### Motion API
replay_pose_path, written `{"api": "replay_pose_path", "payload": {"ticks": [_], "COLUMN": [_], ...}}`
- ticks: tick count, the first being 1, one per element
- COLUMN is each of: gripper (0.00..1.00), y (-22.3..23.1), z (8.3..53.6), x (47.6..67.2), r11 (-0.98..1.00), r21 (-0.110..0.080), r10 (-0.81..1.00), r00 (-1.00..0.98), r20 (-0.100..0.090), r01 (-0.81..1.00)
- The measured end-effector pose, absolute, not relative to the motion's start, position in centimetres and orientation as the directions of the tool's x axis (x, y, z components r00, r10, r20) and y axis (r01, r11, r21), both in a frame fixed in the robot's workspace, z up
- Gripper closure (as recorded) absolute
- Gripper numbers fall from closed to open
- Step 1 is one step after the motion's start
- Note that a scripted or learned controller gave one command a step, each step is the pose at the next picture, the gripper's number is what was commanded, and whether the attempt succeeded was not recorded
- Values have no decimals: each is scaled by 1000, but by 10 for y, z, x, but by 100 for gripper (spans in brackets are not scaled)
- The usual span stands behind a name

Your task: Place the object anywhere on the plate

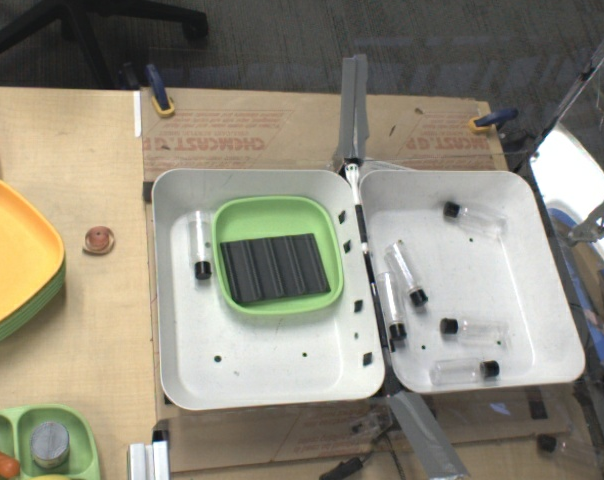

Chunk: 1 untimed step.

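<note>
- Single fixed camera above the bench, looking down at a slant.
- Left bin (182,368) and right bin (542,268) both framed, mid-distance.

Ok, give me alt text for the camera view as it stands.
A green plate carrying a dark ribbed block sits in the left bin, with one clear vial lying just left of it. The right bin holds five more black-capped vials, scattered.

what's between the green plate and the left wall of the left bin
One clear tube with a black cap lies there on the white bin floor, lengthwise beside the green plate, as the camera view shows.
</note>
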<state>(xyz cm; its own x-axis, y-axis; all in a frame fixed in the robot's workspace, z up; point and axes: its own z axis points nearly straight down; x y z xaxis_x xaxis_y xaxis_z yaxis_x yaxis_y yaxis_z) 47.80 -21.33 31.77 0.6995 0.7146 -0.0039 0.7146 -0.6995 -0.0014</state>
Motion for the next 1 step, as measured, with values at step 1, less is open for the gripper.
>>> {"api": "replay_pose_path", "payload": {"ticks": [1], "gripper": [0], "y": [-215], "z": [348], "x": [484], "r11": [-799], "r21": [-2], "r10": [602], "r00": [799], "r20": [-5], "r01": [602]}}
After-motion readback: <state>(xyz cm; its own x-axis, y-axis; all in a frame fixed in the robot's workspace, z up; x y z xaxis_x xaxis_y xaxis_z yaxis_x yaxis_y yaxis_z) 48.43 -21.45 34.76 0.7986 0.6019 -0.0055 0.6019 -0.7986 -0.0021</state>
